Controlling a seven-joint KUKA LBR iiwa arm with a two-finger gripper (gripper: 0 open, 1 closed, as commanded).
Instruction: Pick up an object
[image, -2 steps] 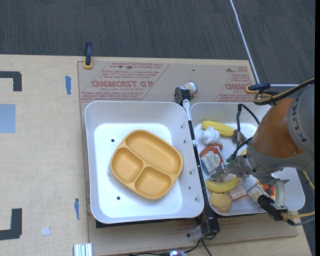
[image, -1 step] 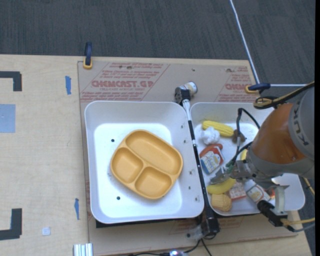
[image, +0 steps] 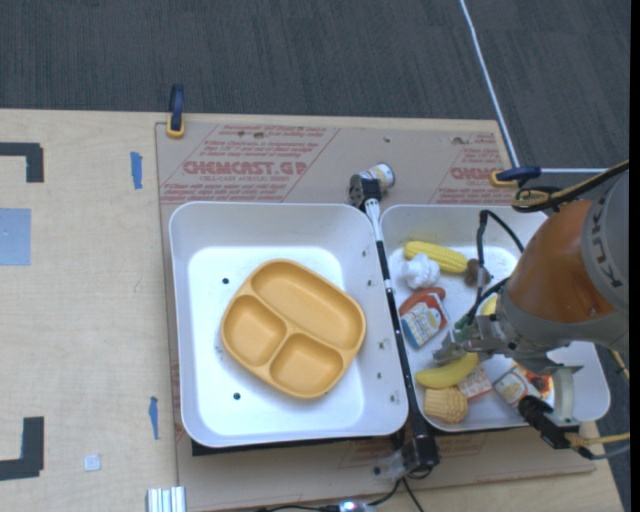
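Note:
The right bin (image: 590, 400) holds several small items. A corn cob (image: 436, 255) and a white crumpled piece (image: 420, 270) lie at its far side, and a red-and-white pouch (image: 423, 316) is in the middle. Near the front lie a yellow banana (image: 446, 373), a yellow ridged piece (image: 445, 405) and small packets (image: 480, 385). My gripper (image: 461, 346) hangs low in this bin, just above the banana's right end and right of the pouch. The grey and orange arm covers the bin's right half. Nothing can be seen held.
The left bin (image: 190, 300) carries a yellow three-section plate (image: 292, 328). A black divider strip (image: 388, 300) runs between the bins. Cables arc over the right bin's far right corner. A clamp (image: 176, 110) stands at the board's back left.

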